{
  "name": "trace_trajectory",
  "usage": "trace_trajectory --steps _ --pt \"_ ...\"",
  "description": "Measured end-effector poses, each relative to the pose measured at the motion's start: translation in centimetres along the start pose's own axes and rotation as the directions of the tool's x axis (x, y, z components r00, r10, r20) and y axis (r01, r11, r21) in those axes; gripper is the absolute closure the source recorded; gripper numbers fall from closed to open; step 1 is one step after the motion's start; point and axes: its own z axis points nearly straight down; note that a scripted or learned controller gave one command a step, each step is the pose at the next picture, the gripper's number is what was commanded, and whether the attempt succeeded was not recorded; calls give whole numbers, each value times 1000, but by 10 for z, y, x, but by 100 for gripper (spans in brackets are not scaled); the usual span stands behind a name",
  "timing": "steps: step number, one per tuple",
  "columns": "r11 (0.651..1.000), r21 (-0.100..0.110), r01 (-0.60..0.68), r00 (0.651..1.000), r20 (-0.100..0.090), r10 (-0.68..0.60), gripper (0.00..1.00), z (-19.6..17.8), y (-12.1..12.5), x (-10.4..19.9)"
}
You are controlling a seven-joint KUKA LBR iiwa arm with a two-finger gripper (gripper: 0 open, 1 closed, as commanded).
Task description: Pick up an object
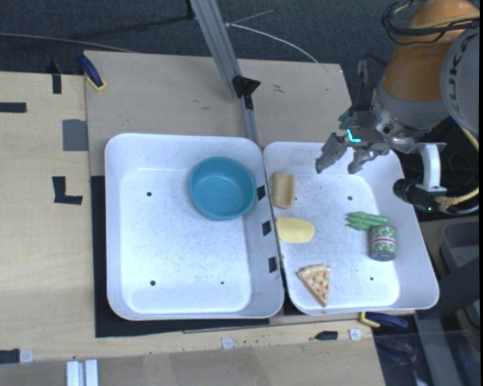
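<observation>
Both bins (129, 215) are white with fine dark speckles. The bowl (221, 187) is teal blue. At three o'clock sit a tan roll (283, 189), yellow lemon (295, 231), orange-tan pizza slice (315, 283), green beans (365, 219) and a green-patterned can (381, 242).

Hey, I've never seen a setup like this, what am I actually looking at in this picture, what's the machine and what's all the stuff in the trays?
One camera looks down at a slant on a bench. The grey and orange machine at right is a robot arm; its gripper, two open fingers, hangs over the right bin holding nothing. That bin holds a bread roll, a yellow piece, a pizza slice, a green vegetable and a small can. The left bin holds a blue bowl.
</observation>
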Motion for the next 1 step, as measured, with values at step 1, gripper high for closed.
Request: trace_trajectory --steps 1 --pt "1000 -1 0 1000 0 0 0 -1 0 0"
